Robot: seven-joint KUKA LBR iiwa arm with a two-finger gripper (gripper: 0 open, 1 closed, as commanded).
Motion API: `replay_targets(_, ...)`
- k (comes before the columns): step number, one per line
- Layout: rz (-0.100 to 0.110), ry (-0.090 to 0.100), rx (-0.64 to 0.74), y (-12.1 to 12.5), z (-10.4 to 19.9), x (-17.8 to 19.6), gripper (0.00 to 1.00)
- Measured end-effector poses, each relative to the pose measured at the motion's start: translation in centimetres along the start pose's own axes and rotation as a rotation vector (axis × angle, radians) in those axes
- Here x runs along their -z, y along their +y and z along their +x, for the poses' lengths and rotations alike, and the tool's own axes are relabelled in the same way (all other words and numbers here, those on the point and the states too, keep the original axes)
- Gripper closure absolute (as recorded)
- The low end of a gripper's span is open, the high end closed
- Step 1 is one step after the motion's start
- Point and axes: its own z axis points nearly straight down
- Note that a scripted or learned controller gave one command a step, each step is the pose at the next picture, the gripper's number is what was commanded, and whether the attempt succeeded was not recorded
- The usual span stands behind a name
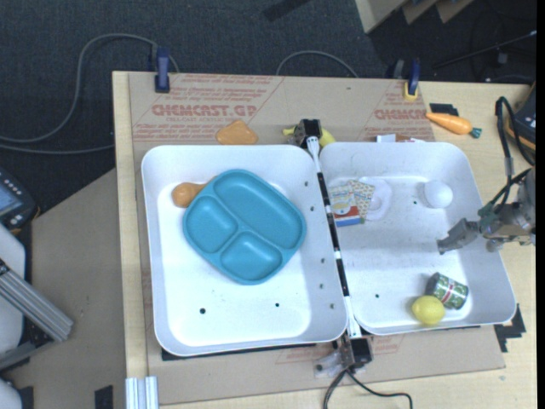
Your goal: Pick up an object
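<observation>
**My gripper at the right bin's edge, nothing in it that I can see**

My gripper (456,235) reaches in over the far-right wall of the right bin (400,318), low above the floor, with dark finger shapes pointing leftward. They are small and blurred against the arm's cables, so I cannot tell how far apart they stand, and I see no object between them.

Taking the gripper as my landmark: just below it lie a small green can (449,290) on its side and a yellow lemon-like ball (428,310), touching each other near the bin's front wall. I judge these my likeliest targets, being nearest. Up and left of the gripper sits a white ball (438,195), hard to read against the white floor. Further left, a crumpled printed packet (351,203) rests by the divider.

Well to the left, in the other bin, a blue divided tray (244,226) partly covers an orange object (184,194), so its shape is unclear.
</observation>
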Motion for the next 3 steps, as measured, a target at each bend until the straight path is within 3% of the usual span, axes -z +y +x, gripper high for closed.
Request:
replay_targets(1,0.01,0.004,-0.003,-0.2,0.0,-5.4,0.0)
replay_targets(2,-0.016,-0.006,0.004,8.3,-0.2,7.2,0.0)
replay_targets(3,0.01,0.002,-0.006,5.3,-2.5,0.7,0.0)
